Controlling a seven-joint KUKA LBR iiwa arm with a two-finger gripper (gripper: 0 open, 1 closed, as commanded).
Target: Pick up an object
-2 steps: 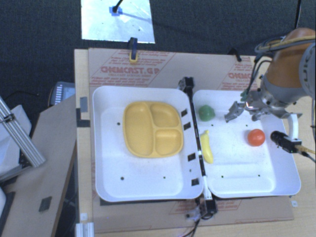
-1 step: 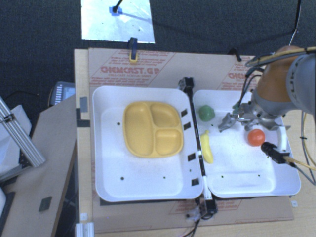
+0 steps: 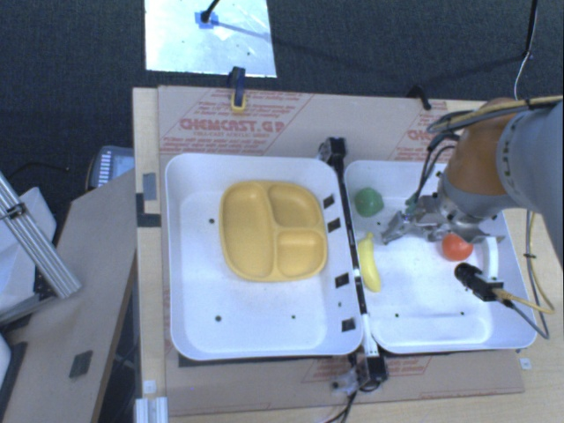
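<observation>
Curved yellow plastic banana [image 3: 370,266] lies against right white bin [image 3: 423,329] wall | two-finger gripper [image 3: 398,226] state cannot be told (blurred), lowered beside it, presumably for picking

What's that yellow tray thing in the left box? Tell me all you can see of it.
The yellow divided tray lies flat in the left white bin, a little above its middle. It looks like smooth plastic, a rounded square with three compartments: one long one on the left, two smaller on the right. It sits slightly turned, and nothing lies in it.
</observation>
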